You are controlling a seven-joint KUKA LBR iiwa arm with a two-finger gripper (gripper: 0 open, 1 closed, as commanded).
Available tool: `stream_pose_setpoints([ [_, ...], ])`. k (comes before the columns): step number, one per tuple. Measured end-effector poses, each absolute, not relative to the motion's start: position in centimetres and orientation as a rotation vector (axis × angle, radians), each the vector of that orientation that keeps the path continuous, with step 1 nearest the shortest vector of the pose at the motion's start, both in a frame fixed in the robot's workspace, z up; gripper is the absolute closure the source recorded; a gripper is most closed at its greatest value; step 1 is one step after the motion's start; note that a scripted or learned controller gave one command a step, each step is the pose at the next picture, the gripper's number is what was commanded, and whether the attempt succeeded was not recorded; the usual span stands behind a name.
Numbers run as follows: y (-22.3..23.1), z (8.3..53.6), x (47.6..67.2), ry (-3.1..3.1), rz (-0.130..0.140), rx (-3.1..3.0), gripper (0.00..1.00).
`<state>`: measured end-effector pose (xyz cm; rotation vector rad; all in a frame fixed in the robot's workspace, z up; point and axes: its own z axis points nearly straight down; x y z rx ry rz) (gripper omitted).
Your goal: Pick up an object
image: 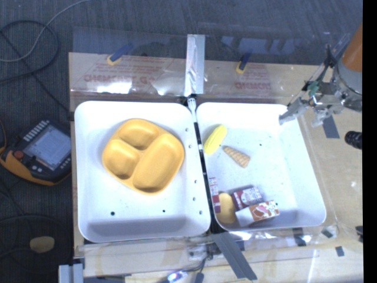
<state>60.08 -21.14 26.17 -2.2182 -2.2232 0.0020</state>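
Note:
The right bin (306,158) holds a yellow corn cob (215,137) near its left wall and a tan cone (237,155) beside it. At its front lie a brown packet (246,196), a red and white box (262,212) and a yellow round piece (225,205). A yellow divided plate (143,155) lies in the left bin (88,205). My gripper (309,120) hangs over the right bin's back right corner, above the rim, open with nothing between its fingers. It is well clear of all the objects.
A divider ridge (197,158) runs between the two bins. An orange and grey hand-held controller (41,152) and cables (23,46) lie on the floor to the left. Blue and yellow clamps (121,53) sit on the board behind the bins.

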Motion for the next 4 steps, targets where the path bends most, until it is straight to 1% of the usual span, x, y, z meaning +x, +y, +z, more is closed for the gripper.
stream_pose_setpoints([
  [1, -15.4, 13.4, 60.6, -2.272, 0.004, -2.165, 0.0],
  [2, -11.5, 9.1, 56.5, -2.401, -0.007, -2.047, 0.0],
  [3, -11.4, 10.1, 56.6, -2.4, -0.012, -2.048, 1.0],
  [4, -4.4, 18.3, 58.0, -2.358, 0.001, -2.076, 1.0],
])
